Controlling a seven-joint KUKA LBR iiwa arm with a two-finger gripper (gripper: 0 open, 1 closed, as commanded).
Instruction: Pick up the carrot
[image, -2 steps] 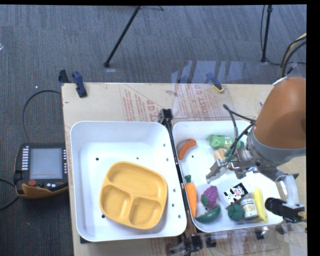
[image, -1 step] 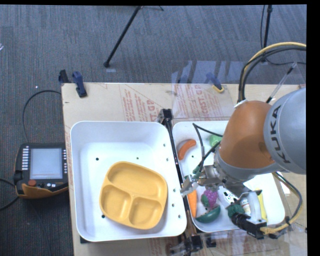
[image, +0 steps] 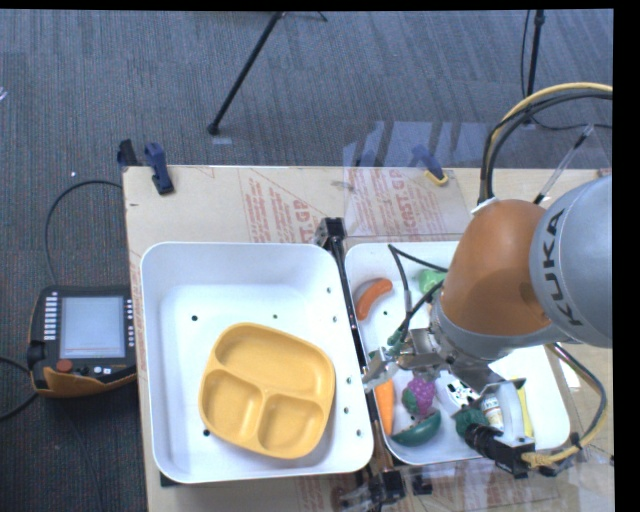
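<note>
We are hanging our gripper (image: 385, 362) low over the right bin (image: 560, 395), near its left wall, and the carrot (image: 385, 402) is lying just below the fingertips, lengthwise along that wall; whether the fingers are spread or pressed together, we cannot tell, and nothing is showing between them. To the right of the gripper we are seeing a bunch of purple grapes (image: 421, 393) and a dark green vegetable (image: 417, 430), above it an orange sausage (image: 374, 295), and far to its left, in the other bin (image: 180, 275), a yellow divided plate (image: 267, 388) is lying.
</note>
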